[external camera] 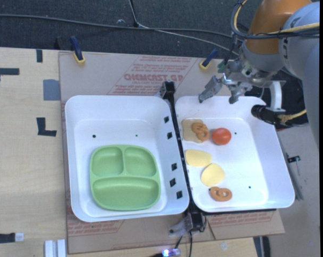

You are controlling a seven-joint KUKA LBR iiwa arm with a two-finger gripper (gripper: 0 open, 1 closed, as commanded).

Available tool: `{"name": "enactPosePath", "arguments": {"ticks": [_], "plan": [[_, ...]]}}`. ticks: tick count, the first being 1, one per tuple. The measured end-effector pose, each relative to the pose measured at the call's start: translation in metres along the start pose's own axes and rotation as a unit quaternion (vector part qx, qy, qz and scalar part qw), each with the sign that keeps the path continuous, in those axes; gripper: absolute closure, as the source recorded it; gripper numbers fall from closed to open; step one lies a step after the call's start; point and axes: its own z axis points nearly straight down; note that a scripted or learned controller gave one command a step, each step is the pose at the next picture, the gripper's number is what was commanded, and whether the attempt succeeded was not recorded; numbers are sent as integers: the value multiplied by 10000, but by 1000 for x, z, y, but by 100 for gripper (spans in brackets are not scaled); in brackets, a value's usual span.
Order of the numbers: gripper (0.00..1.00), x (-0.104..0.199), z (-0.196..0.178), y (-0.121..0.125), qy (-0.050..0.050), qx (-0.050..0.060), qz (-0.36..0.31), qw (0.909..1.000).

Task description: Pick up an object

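Note:
The right bin (268,159) holds several small food items. A red tomato (221,136) lies near the middle, with a tan piece topped by a brown pretzel (196,130) to its left. Two pale yellow pieces (197,157) (212,174) sit below them, and another brown pretzel (221,194) lies near the front. My gripper (221,93) hangs open above the bin's far edge, its two grey fingers spread, with nothing between them. It is well above and behind the tomato.
The left bin (78,138) holds a green divided plate (124,176). A black divider strip (174,143) runs between the bins. Clamps (76,51) hold the cardboard base at the back. A cable (271,115) loops beside the right bin's far right corner.

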Motion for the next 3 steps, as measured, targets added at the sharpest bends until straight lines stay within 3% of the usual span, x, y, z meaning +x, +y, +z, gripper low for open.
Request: {"name": "enactPosePath", "arguments": {"ticks": [3], "plan": [[0,1,157,-10,-10,1,0,10000]]}}
